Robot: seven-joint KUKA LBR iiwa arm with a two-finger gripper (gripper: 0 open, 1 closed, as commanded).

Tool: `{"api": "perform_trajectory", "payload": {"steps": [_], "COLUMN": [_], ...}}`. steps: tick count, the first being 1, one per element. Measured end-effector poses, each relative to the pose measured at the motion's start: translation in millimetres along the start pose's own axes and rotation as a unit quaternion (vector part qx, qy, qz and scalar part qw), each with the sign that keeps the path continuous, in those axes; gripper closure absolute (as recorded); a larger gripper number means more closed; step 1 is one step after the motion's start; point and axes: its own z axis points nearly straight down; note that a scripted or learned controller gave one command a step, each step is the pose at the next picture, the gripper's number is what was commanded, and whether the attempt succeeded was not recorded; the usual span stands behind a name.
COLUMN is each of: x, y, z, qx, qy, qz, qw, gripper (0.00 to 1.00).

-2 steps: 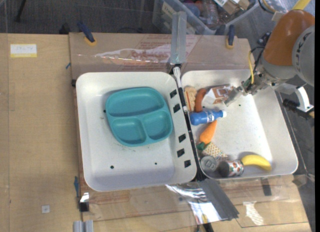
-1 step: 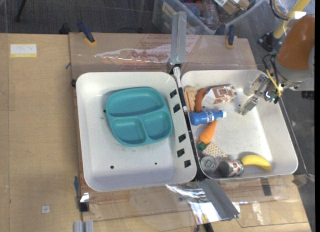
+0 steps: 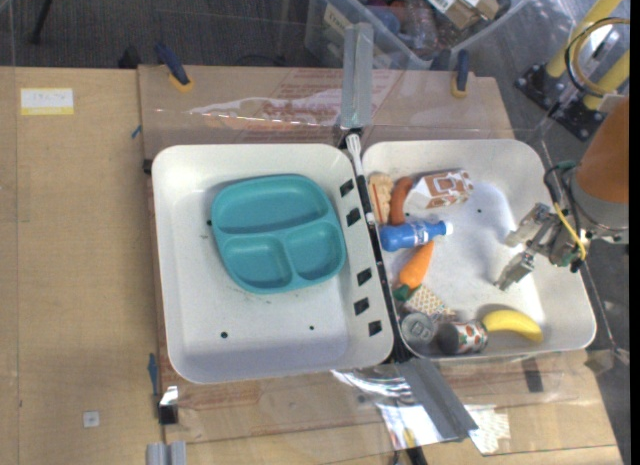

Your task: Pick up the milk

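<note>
The milk (image 3: 443, 190) is a small brown-and-white carton lying on its side in the upper middle of the right bin (image 3: 500, 158). It sits next to a sausage (image 3: 400, 198). My gripper (image 3: 512, 253) hovers over the right part of the same bin, to the right of and below the carton and well apart from it. Its two fingers are spread open with nothing between them. The orange band of the arm (image 3: 610, 163) shows at the right edge.
The right bin also holds a blue bottle (image 3: 412, 235), a carrot (image 3: 415, 265), a banana (image 3: 512, 325) and two cans (image 3: 465, 336) along its front. A teal divided plate (image 3: 275, 230) lies in the left bin (image 3: 190, 313).
</note>
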Motion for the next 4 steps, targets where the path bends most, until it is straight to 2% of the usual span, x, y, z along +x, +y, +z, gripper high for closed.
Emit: {"api": "perform_trajectory", "payload": {"steps": [1,2,3,4], "x": [-45,7,36,69], "y": [100,134,46,-53], "z": [-4,17,15,-160], "qx": [0.003,-0.001,-0.002,0.000], "qy": [0.002,-0.002,-0.005,-0.001], "qz": [-0.015,0.050,0.042,0.022], "qw": [0.9999,0.9987,0.9991,0.9998], "gripper": [0.00,0.00,0.00,0.00]}}
